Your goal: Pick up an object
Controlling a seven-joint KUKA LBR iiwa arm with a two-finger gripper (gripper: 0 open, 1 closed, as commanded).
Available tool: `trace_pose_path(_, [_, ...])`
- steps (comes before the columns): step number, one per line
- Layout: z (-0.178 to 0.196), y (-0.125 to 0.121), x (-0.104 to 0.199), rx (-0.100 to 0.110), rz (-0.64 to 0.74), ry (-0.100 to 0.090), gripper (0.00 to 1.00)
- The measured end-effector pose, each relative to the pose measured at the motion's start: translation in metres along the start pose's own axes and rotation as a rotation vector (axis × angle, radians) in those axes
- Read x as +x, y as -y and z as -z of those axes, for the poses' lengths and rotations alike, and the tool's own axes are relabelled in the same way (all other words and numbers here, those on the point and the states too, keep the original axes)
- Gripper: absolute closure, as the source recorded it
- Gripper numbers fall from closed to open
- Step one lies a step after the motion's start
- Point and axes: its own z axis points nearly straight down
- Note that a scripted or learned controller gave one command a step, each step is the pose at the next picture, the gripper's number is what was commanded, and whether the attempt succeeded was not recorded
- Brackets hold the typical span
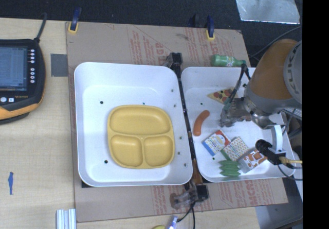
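I am hovering my fingers in the right bin; whether they are released I cannot tell. The sausage is lying just beside them, so I should centre over it first.

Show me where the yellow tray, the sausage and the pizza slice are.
yellow tray (pixel 140 120), camera view, on its large upper compartment, in the left bin
sausage (pixel 200 122), camera view, on its middle, in the right bin
pizza slice (pixel 220 95), camera view, on its centre, above the sausage
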Motion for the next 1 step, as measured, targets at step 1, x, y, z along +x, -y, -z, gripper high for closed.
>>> trace_pose_path(1, [0.0,0.0,0.0,0.0,0.0,0.0,0.0])
